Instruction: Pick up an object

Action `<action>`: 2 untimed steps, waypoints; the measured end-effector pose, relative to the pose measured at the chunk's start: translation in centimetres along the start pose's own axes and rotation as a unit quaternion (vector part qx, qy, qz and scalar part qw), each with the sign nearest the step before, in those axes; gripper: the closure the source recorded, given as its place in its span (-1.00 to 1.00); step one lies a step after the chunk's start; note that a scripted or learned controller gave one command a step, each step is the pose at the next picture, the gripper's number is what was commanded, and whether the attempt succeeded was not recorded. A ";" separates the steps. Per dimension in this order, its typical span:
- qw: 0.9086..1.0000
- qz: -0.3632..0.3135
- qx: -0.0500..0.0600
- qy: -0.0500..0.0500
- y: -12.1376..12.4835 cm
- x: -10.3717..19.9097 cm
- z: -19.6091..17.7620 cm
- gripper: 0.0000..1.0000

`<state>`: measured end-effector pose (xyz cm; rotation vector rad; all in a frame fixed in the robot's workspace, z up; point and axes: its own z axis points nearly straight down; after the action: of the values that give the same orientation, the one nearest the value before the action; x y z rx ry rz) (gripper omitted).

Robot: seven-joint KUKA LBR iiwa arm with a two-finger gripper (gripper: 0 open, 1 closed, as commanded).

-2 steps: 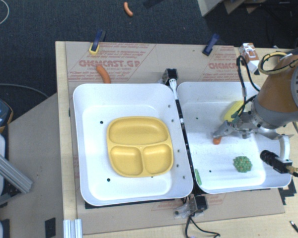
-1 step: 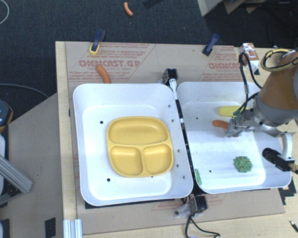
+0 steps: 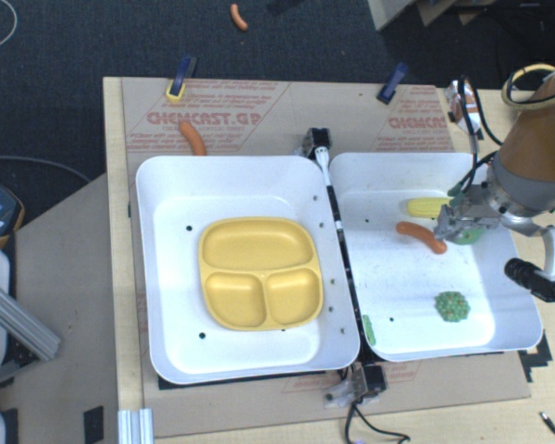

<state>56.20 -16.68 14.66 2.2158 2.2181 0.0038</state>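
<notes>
The claw hangs low over the right bin, near its far right corner; I cannot tell how it is set. It looks to be the approach step, nothing lifted yet. Just beside it lies an orange sausage-like piece, slim and slightly curved, its near end almost under the claw. A yellow corn piece lies just beyond. Next move calls for centring over the sausage, then closing across its narrow width.
</notes>
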 end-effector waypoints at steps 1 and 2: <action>1.000 0.000 0.000 0.000 0.0 -0.5 -4.4 1.00; 1.000 0.000 0.000 0.000 0.1 -0.5 -8.1 1.00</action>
<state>56.29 -17.18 22.72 2.2156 2.2187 0.0037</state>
